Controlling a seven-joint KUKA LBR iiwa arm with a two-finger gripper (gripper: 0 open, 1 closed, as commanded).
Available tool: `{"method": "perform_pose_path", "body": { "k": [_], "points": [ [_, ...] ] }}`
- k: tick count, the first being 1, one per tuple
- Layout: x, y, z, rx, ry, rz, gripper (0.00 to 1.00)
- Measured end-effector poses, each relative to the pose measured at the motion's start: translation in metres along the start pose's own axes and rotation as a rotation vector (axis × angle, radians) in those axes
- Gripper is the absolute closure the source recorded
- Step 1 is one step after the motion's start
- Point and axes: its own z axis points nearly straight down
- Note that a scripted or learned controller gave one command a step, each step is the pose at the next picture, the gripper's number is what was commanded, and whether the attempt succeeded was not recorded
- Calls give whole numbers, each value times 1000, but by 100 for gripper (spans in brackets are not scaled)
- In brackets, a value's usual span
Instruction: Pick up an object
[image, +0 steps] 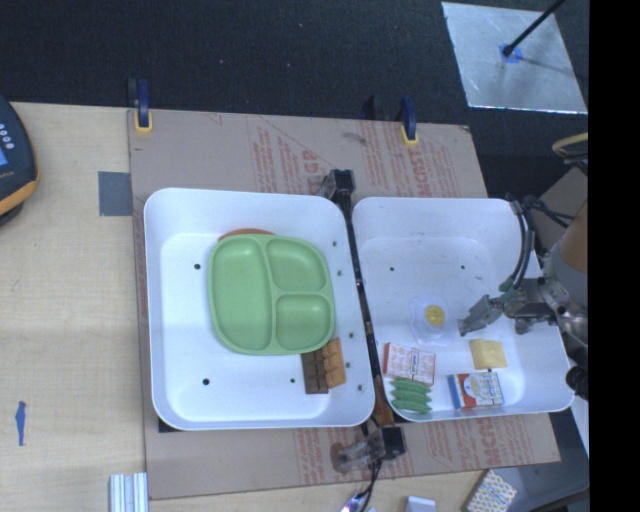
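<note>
We are watching the claw (478, 318) hovering low in the right bin (440, 215), and we cannot tell its state; likely it is lining up on the small round yellow-centred piece (433, 317) just beside it. Flat printed packets (410, 362) and a smooth green divided plate (271, 294) are lying farther out.

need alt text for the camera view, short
The gripper hangs low over the right bin, near a clear cup with a yellow piece, a yellow block, two small cartons and green pea pods. The left bin holds a green divided plate and a brown bar.
</note>
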Motion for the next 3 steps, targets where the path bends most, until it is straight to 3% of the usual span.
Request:
{"method": "perform_pose_path", "body": {
  "k": [1, 2, 3],
  "points": [
    [-25, -8, 97, 1, -3, 2, 0],
    [-25, -4, 79, -7, -3, -1, 100],
    [2, -5, -5, -7, -1, -2, 100]
  ]
}}
